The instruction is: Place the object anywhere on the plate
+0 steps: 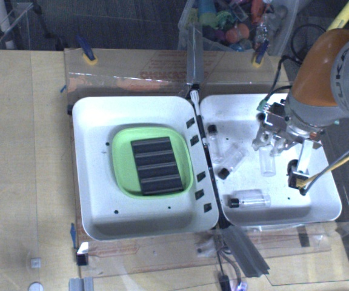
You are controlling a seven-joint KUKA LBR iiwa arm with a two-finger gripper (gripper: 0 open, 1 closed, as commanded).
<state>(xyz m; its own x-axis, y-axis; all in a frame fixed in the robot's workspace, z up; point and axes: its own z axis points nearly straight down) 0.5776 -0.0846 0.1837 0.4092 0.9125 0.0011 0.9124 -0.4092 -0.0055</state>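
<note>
While the wooden bench (23, 162) took up most of the view, the two white bins sat side by side on it, the left bin (96, 205) and the right bin (320, 208) meeting along a dark divider. At the upper right, the grey arm (326, 71) with its orange band reached down over the right bin. Behind the bins, at the top of the view, stood a clear box of coloured toys (235, 11).

Inside the left bin lay the green plate (121, 147), and on it rested a black ribbed block (157, 165) that covered most of its middle.

The gripper (270, 147) hung low over the upper middle of the right bin, its metal parts crowded together. Something pale and see-through (268, 162) hung just below it, but it could not be told whether the fingers were open, closed or gripping it.

A clear vial with a black cap (249, 200) lay on its side on the floor of the right bin, below and slightly left of the gripper and apart from it. Another clear piece (232, 156) lay near the divider, left of the gripper, with a small black piece (222, 173) just below it and another black bit (211, 128) above.
</note>
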